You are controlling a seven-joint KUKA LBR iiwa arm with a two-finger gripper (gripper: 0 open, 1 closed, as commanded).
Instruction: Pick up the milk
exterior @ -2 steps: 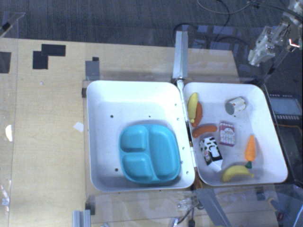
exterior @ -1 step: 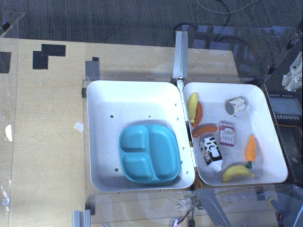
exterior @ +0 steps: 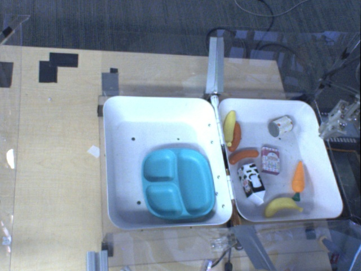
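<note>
Right bin stock, as I see it: black-and-white cow-print milk carton (exterior: 251,179) lying flat, near bin's left wall.
W/ it: sausage (exterior: 243,154) just above, pink card box (exterior: 271,160) to its right, yellow banana (exterior: 282,206) below-right. Jaws state: can't tell.

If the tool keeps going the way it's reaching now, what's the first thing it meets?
Probably the grey can: the tool sits at the right bin's edge, reaching leftward, and the can lies nearest along that line. Its height above the bin is unclear, so it might pass over.
</note>
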